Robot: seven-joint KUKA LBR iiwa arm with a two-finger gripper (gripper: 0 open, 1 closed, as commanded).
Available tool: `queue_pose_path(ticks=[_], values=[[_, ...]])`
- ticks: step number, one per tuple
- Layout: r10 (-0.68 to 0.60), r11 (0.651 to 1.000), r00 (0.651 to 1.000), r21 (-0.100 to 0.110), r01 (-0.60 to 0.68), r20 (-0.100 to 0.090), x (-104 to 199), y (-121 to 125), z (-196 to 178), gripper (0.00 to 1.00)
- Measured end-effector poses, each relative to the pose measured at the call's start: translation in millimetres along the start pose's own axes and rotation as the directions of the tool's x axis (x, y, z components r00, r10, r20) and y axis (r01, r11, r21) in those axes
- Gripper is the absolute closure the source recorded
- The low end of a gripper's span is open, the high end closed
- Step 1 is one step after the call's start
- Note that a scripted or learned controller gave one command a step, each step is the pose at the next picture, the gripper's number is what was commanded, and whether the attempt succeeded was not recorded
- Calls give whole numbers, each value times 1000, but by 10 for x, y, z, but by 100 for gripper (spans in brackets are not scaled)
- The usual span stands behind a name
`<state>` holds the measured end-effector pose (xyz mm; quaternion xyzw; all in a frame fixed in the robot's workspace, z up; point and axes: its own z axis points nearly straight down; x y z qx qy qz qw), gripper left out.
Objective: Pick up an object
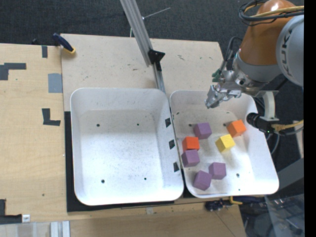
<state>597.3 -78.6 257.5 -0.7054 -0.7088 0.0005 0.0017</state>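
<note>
Camera view: seven small blocks are seen scattered in the right bin [256, 179], none of them lifted. An upper purple block [202, 130] is placed near the bin's middle, with an orange-red block [191, 143] just below and left of it. Another purple block [190, 157] is found right under that one. Farther down, two more purple blocks [217, 170] [202, 179] are set close together. A yellow block [225, 142] and an orange block [236, 128] are positioned toward the right wall. The gripper [214, 100] is poised over the bin's far end, above and apart from all the blocks; nothing is seen between its tips, and whether it is released or clenched cannot be told. The left bin [79, 132] is seen alongside, the two walls touching.
</note>
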Motion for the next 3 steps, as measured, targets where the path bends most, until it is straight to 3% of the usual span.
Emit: queue_pose_path(ticks=[3], values=[[-2,1000,1000,1,2,0,1441,-780,146,100]])
